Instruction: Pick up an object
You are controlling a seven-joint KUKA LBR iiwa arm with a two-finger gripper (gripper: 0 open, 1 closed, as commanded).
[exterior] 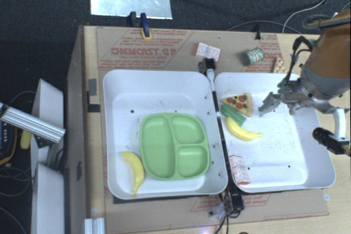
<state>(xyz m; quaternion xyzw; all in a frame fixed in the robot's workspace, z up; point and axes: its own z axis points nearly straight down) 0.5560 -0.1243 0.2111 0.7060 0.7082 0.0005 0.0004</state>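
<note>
From the camera view, the tool point(272, 101) hangs over the upper part of the right bin point(312, 172), carried in from the right by the grey arm with its orange band. Whether it is released or clenched I cannot tell at this angle, and nothing is visibly caught in it.

The things it might pick up lie to the tool's left, gathered against the bin's left wall. Nearest is the pizza slice point(239, 101), just beside the tool and about level with it. A green piece point(232, 114) lies against the slice's lower edge. Below and left of the tool sits a yellow banana point(243, 131), near but apart from it, its long axis running slantwise from upper left to lower right across the bin floor. A small red-and-white packet point(239, 169) lies well below the tool, near the bin's front left corner.

My judgement is that the coming move turns on a short shift left, and a little down if the banana is meant; for that one, closing across its slanted length would suit best.

The left bin point(118, 118) holds a green divided plate point(174, 146) and a second banana point(134, 170), both well apart from the tool.
</note>
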